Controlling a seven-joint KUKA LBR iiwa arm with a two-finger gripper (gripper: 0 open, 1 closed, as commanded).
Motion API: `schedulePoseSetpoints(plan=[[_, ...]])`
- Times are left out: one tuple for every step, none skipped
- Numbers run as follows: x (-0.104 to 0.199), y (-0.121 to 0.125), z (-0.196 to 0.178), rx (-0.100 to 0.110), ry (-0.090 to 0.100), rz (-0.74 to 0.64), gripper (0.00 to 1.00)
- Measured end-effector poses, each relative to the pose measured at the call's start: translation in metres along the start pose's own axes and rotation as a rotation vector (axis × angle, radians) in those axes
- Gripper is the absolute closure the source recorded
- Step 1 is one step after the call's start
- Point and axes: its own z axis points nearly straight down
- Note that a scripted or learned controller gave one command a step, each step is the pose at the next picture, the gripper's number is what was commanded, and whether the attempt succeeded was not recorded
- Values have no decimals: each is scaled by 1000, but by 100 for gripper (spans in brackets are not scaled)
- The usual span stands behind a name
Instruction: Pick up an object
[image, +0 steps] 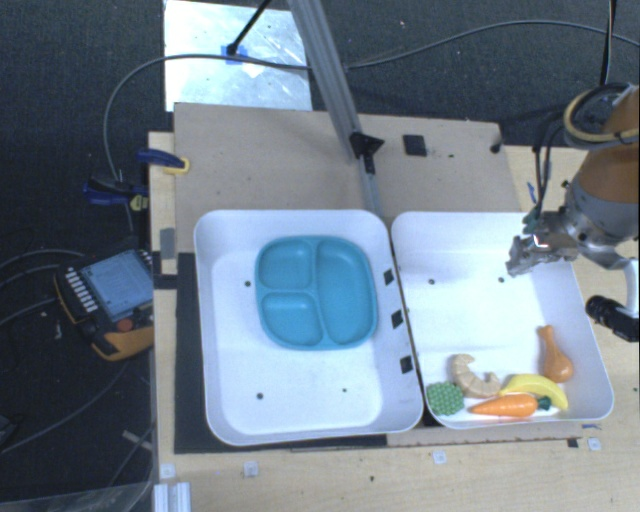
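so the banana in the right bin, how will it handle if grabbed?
The banana looks like smooth moulded plastic, so probably stiff, light and slippery. Its curve may let it pivot. It touches the carrot, which would likely shift too.

Divided plate (317, 293) in left bin (225, 400); toy food (505, 385) in right bin's (460, 240) near corner.
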Motion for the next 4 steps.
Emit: schedulePoseSetpoints(plan=[[53,-10,-8,2,3,-5,100],[111,-17,0,3,2,-5,100],[163,-16,-12,1,3,-5,100],[225,-17,-5,2,3,-6,100]])
